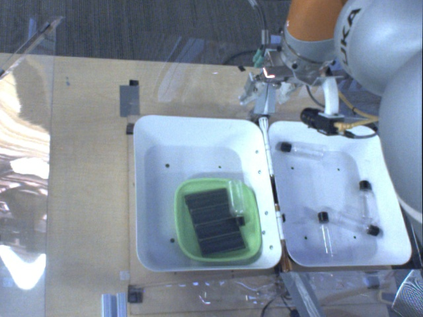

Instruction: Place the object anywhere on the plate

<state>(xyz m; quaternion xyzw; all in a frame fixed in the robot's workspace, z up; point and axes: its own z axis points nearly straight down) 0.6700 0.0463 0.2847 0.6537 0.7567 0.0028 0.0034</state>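
Grey KUKA arm with an orange band

Smooth rounded grey shells are seen, with part of the dark "KUKA" lettering on one. Below the glossy orange band a metal wrist section is fitted, where a small red light and a green part are visible. Thin dark cables are looped beside it, and a black connector with yellow wiring is attached.

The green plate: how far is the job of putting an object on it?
Looks done: one clear tube already lies on the green plate. In hand: the claw hovers above the bins' far edge. Left: several tubes remain in the right bin.
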